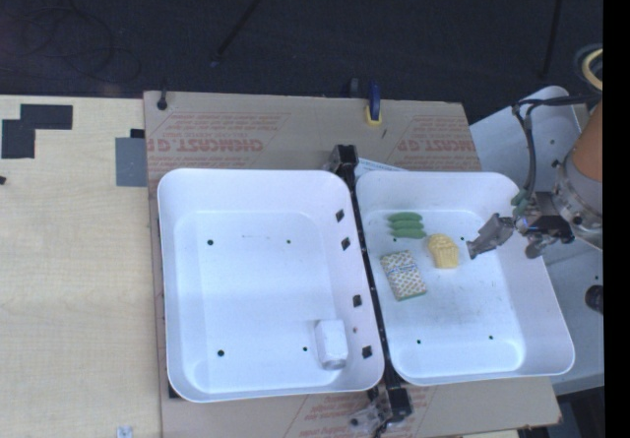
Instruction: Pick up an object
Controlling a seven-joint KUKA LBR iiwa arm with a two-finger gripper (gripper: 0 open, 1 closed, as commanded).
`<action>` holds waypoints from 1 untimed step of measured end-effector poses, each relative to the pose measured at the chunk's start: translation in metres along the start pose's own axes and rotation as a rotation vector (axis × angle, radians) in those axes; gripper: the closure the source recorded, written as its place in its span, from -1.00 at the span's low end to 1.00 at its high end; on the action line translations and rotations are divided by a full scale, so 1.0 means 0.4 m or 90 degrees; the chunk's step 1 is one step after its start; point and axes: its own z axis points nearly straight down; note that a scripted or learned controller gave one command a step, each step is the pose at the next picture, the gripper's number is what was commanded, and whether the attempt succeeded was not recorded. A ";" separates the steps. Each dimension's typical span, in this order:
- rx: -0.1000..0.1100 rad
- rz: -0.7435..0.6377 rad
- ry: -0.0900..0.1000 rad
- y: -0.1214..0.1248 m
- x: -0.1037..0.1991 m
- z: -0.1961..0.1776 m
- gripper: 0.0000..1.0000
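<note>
One gripper (pixel 510 236) finger's tip too blurred.

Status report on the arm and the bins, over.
Gripper over right bin, nothing between fingers. Small yellow block beside it, untouched. Path unobstructed.

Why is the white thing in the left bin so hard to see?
Camera view: the white block sits on a white bin under bright, flat light, so little contrast; the picture is also soft. The green and yellow items stand out by colour.
</note>
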 end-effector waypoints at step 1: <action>0.001 0.000 0.000 0.000 -0.002 -0.024 1.00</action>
